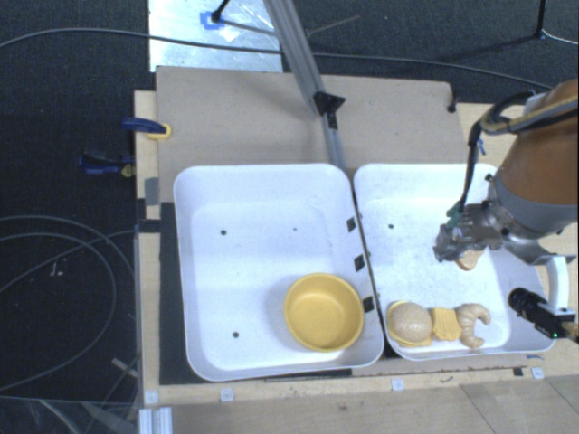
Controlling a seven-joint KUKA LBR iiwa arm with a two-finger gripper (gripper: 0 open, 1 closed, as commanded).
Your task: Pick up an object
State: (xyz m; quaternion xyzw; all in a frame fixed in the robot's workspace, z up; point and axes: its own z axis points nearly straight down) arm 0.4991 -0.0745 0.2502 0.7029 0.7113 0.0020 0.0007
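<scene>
Pastries lie along the front edge of the right bin: a round cream bun at the left, a yellow flat piece in the middle, a curled tan croissant shape nearest the front right corner, all touching or nearly so. A small tan piece shows just under the gripper, near the bin's right edge and apart from the front group. I cannot tell whether that piece sits between the fingers or merely lies on the bin floor below them, nor how wide the fingers stand; the dark gripper body hides them.

To do the pick well, the gripper should centre over one item, probably that tan piece, come straight down, and close across its narrow side before lifting slowly. The yellow bowl rests near the front right corner of the left bin, well apart.
</scene>
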